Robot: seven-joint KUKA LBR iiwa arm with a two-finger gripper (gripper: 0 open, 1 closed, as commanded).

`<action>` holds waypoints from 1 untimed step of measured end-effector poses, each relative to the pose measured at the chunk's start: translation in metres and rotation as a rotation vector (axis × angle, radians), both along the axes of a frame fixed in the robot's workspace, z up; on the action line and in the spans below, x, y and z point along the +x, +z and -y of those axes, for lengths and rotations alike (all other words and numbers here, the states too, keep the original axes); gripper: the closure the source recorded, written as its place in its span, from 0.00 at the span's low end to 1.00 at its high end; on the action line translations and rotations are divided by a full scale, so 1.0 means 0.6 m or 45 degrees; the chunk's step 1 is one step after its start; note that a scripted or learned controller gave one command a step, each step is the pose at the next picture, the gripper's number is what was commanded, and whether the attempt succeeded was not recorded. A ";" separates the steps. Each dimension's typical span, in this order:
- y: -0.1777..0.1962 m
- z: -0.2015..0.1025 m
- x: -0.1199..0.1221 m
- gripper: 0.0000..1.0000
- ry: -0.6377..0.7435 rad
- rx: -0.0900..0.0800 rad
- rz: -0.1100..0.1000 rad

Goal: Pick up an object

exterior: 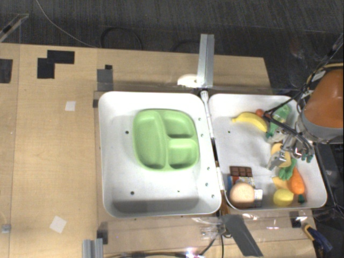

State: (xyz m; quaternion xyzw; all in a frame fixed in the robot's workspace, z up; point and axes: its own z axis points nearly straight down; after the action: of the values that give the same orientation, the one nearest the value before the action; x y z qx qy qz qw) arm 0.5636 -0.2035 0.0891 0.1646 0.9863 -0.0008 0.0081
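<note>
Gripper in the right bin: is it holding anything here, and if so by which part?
Cannot be told. The gripper is low over the clutter in the right bin, near a small yellow item and the carrot, but the view does not show anything gripped.

this is my robot lab: my arm (322, 104) works over a plywood bench (48, 160) with black marker patches (54, 62), two white bins (115, 144) clamped by metal brackets (206, 61), loose cables (64, 28) on dark carpet (161, 9), and toy food (251, 120) for grasp trials.
</note>
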 end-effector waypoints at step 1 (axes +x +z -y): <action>0.001 0.004 -0.090 0.00 -0.214 0.004 0.003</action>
State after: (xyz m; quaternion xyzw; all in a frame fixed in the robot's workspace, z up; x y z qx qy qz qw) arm 0.5098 -0.2057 0.0900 0.2467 0.9690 0.0002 0.0091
